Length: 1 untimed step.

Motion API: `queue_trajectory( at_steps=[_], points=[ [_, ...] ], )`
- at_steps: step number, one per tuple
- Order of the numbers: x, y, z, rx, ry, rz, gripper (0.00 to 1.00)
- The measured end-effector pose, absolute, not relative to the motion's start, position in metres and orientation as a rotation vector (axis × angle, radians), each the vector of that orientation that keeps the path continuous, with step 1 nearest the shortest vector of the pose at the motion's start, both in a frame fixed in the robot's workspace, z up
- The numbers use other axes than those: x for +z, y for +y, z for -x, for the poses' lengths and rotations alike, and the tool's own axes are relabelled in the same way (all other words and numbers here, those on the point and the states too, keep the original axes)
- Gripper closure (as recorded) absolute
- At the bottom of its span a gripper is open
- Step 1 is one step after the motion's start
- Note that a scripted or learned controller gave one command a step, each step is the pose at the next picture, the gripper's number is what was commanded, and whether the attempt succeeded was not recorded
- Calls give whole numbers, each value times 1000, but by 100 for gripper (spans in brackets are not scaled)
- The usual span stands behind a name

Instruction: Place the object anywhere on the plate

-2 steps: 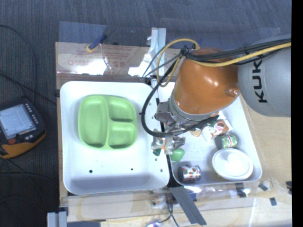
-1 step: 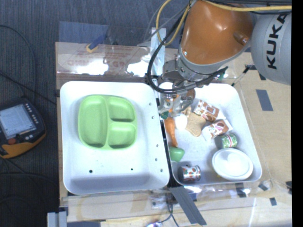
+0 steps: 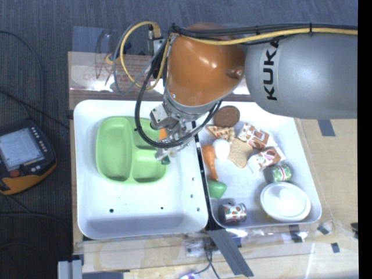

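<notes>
A green divided plate (image 3: 119, 147) lies in the left white bin (image 3: 139, 217). My gripper (image 3: 165, 153) hangs over the plate's right edge, above its smaller right-hand compartment, below the orange wrist band (image 3: 200, 68). A small orange bit (image 3: 163, 134) shows just beside the gripper body; I cannot tell whether it is held. A small dark green speck (image 3: 165, 160) sits right under the gripper tip at the plate's rim.
The right bin (image 3: 302, 150) holds several toy foods: a brown cookie (image 3: 228, 116), a waffle (image 3: 221, 132), an orange carrot (image 3: 208, 161), a green pepper (image 3: 217, 188), cans (image 3: 234, 213) and a white bowl (image 3: 285, 201). A pendant (image 3: 23, 150) lies far left on the floor.
</notes>
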<state>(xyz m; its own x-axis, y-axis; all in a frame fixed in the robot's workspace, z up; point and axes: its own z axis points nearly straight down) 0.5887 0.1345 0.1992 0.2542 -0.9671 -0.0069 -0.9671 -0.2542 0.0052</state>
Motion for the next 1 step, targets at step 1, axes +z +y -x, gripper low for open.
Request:
queue_trajectory(
  at_steps=[1],
  points=[
    [202,133,-590,7,1920,2482,0]
  ],
)
